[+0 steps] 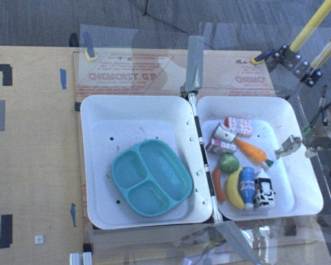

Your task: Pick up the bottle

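The bottle [246,187], blue with a white cap, lies on its side in the right bin [303,200], near that bin's front edge, cap toward the front. It is wedged between a banana [234,193], which touches its left flank, and a black-and-white toy [264,192] just beside its right. A green lime [228,163] sits just beyond its far end. The pincer [289,145] stands over the right side of the same bin, apart from the bottle; whether its fingers are spread or pressed together cannot be told. Judgement: the bottle is likely light, rigid plastic, smooth and prone to roll. Best hold is across the mid-body, though the neighbours leave little clearance. The left bin [99,115] carries a teal divided plate [151,176].
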Available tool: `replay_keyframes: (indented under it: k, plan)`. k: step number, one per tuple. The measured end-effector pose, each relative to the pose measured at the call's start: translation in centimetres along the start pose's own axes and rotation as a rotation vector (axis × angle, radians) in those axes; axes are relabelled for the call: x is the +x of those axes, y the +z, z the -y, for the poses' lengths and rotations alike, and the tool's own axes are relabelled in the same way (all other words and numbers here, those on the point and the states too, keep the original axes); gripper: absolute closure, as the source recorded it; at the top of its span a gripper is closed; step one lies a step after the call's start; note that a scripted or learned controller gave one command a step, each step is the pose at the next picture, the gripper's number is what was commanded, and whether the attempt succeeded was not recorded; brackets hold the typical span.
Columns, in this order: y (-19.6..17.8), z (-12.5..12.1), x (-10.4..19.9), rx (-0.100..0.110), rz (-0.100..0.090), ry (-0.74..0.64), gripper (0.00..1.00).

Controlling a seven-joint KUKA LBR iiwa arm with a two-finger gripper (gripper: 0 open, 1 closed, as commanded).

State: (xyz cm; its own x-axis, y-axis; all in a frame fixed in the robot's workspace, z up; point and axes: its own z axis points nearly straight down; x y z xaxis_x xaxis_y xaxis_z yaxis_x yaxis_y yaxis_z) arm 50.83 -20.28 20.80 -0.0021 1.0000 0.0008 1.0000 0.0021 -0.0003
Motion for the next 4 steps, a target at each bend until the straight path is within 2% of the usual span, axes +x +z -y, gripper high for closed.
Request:
replay_keyframes:
  k: [1, 2, 3, 4]
  plan:
    - [11.1, 1.8, 9.2, -0.013, 0.006, -0.156, 0.00]
    - [11.7, 2.2, 6.9, -0.021, 0.004, -0.059, 0.00]
    - [10.7, 2.0, 6.7, -0.028, 0.007, -0.055, 1.00]
    - [0.9, 0.6, 8.2, -0.002, 0.002, -0.218, 1.00]
